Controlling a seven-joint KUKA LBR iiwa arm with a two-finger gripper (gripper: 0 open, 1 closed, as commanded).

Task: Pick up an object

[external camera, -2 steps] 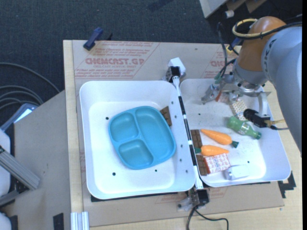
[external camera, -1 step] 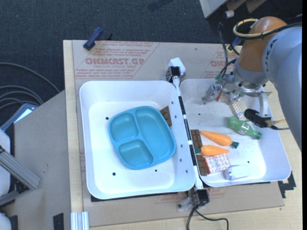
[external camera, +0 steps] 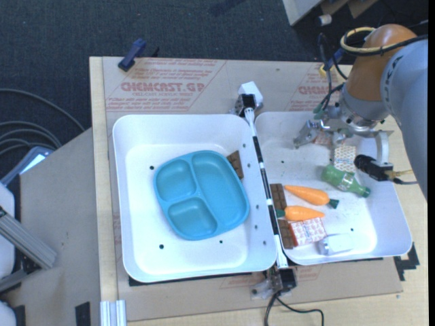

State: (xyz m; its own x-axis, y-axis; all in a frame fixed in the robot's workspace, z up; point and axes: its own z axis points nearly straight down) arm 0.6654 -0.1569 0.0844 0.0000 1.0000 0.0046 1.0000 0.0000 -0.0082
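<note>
Gripper (external camera: 325, 129) sits low in the right bin (external camera: 387, 240) near its back wall; whether it is spread or pinching anything cannot be told. Arm (external camera: 380, 60) comes in from the right, orange band above the wrist, angled down. Bottle (external camera: 345, 180), two carrots (external camera: 307, 195), carton (external camera: 307, 231) lie nearer the front; blue tray (external camera: 200, 194) in left bin (external camera: 129, 202).
</note>
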